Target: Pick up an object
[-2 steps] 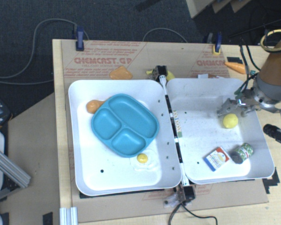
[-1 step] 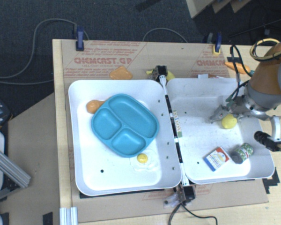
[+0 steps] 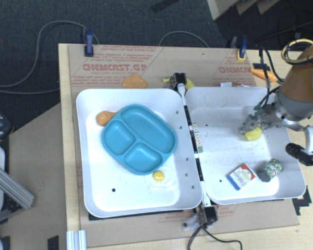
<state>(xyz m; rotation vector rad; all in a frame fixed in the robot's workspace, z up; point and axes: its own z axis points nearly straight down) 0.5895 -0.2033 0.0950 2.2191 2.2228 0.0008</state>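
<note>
gripper (image 3: 252, 125) sits low in the right bin (image 3: 219, 155), at three o'clock of the camera view, its tip touching one yellow object (image 3: 253, 134); whether it grips i cannot tell. at five o'clock lie one small carton (image 3: 241, 176) and one green can (image 3: 271, 170). the left bin (image 3: 94, 191) holds one blue divided tray (image 3: 139, 138), one orange piece (image 3: 104, 118), one small yellow piece (image 3: 158, 176).

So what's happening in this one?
A robot arm reaches in from the right, its gripper low in the right bin, right at a small yellow object. Whether it has a grip on it is unclear. A small carton and a green can lie nearer the front of that bin. The left bin holds a blue divided plate, with an orange piece and a yellow piece beside it.
</note>
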